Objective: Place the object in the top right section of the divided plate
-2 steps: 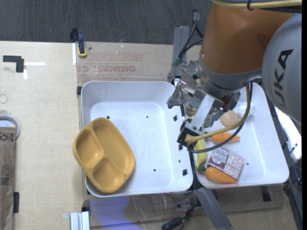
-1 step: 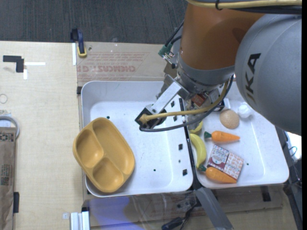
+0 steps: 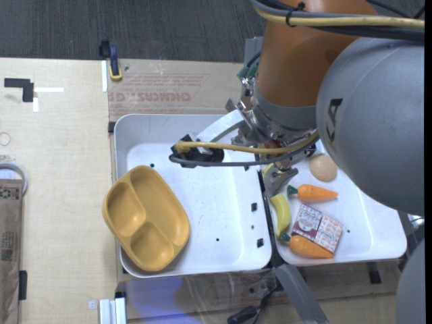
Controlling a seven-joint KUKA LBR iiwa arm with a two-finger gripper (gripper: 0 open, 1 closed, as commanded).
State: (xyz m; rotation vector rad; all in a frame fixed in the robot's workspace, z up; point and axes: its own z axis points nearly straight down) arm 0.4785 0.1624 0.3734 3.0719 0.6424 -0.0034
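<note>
camera view: yellow divided plate (image 3: 145,219) sits at the lower left of the left bin (image 3: 202,130), hanging over that bin's left rim, all three sections bare. the right bin (image 3: 388,245) holds a banana (image 3: 281,213), a carrot (image 3: 316,194), a second carrot (image 3: 309,247), a printed box (image 3: 318,226) and a beige egg-like thing (image 3: 323,168). the arm (image 3: 317,52) hangs over the divider between the bins, its bulk covering the upper part of the right bin. the gripper (image 3: 270,155) is mostly under the wrist and cable – cannot tell how it stands or if anything is in it. which item is the task object isn't clear – likely one of the right-bin toys, none on the plate yet. risks, as i judge: a missed pick among crowded toys, the loose cable (image 3: 223,147) snagging, or nudging the overhanging plate and tipping it.
</note>
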